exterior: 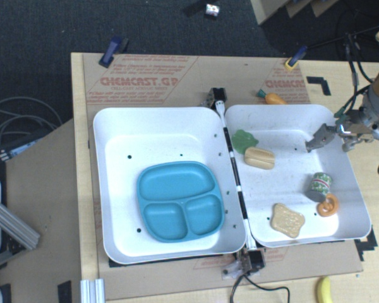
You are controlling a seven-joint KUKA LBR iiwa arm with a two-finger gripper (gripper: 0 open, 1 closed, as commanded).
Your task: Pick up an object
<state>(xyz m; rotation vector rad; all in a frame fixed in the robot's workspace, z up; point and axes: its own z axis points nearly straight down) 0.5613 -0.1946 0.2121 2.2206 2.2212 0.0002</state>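
**Gripper over right bin's far edge, nothing between fingers**

Nearest the camera: a yellow banana-like piece (324, 290) on the bench (82, 169), just outside the right bin's (284, 115) front corner.

Right bin, front to back: tan toast slice (286, 220) near the front wall. Orange ring (328, 206) to its right, touching a small green-patterned can (320, 185) lying on its side. Tan bread roll (259, 158) near the divider between bins, with a green leaf-shaped piece (242, 139) just behind and touching it.

Gripper (333, 137) enters from the right, above the bin's right rear area. Two grey fingers are spread apart, one reaching left over the bin floor; nothing held. All objects lie apart from it.

Left bin (114, 131): blue three-compartment tray (179, 199), lying flat near centre.

Beyond the right bin's rear wall, an orange carrot-like item (273, 98) on the bench.
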